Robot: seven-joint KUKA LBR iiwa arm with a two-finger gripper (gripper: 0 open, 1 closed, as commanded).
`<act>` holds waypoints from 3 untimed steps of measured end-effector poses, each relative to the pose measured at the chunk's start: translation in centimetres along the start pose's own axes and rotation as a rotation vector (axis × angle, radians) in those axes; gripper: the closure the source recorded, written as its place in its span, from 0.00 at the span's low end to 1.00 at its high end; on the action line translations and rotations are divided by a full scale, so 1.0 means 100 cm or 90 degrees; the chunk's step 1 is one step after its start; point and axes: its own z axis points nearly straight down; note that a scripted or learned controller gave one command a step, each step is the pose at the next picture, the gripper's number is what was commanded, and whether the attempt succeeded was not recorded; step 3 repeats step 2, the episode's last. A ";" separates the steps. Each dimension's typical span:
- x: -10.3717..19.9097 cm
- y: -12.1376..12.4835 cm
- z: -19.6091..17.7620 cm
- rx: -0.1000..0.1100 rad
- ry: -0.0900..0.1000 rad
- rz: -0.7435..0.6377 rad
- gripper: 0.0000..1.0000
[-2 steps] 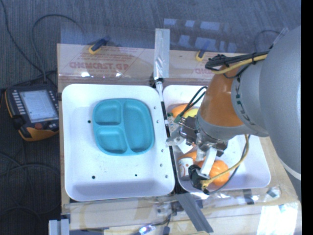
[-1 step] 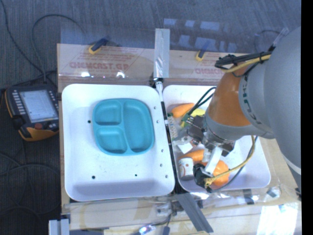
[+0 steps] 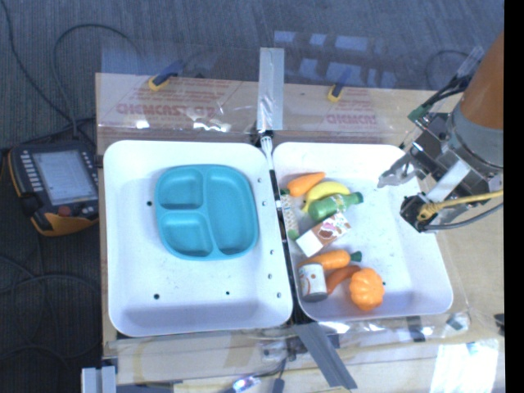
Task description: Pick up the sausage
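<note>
While the gripper (image 3: 399,173) hovers over the right bin's (image 3: 409,256) far right side, fingers apart and holding nothing, we're at the approach step. The sausage (image 3: 338,277) looks to be that reddish-brown piece near the bin's front, wedged between carrot (image 3: 334,259) and pumpkin (image 3: 367,288), so the next move calls for a careful descent amid clutter.

- Both bins — left (image 3: 131,244) and right (image 3: 409,252) — are seen as smooth white plastic with a faint sheen.
- The blue tray (image 3: 205,211) appears as matt plastic.
- The pumpkin (image 3: 367,288) looks glossy.
- The floor (image 3: 98,6) is covered in rough grey carpet.
</note>
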 end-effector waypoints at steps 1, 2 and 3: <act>0.000 0.000 0.000 0.000 0.000 0.000 0.00; 0.000 0.000 0.000 0.000 0.000 0.000 0.00; 0.000 0.000 0.000 0.000 0.000 0.000 0.00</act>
